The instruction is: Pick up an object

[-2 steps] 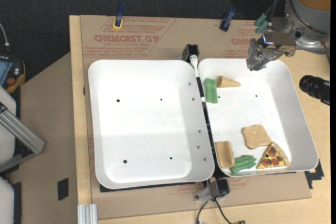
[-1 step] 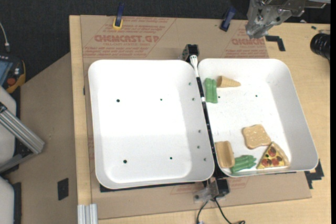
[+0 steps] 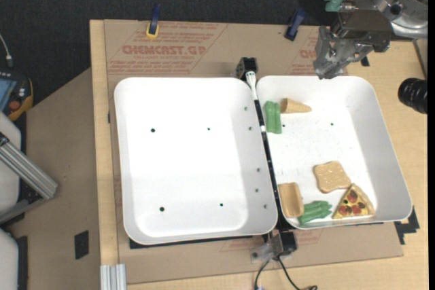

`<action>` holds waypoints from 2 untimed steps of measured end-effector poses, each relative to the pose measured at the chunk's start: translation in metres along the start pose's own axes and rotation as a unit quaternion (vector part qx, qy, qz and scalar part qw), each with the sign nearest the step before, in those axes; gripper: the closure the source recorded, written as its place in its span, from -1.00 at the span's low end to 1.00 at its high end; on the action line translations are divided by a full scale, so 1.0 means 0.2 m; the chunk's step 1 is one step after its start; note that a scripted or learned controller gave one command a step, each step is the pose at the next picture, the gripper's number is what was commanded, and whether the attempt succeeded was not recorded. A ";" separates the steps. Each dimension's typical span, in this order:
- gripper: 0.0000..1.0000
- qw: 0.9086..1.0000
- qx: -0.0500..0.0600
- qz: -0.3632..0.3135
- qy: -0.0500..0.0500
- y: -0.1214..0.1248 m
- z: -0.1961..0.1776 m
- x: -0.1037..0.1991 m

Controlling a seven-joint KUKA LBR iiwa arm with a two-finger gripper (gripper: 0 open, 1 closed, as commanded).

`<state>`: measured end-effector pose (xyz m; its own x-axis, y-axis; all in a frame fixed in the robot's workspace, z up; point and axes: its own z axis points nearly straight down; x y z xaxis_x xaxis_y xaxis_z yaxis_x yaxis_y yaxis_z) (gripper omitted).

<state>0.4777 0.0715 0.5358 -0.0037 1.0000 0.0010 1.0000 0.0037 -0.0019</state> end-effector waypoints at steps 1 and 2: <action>-1.00 1.000 0.006 0.003 -0.002 0.00 0.59 -0.05; -1.00 1.000 0.003 0.005 -0.002 0.00 0.92 -0.35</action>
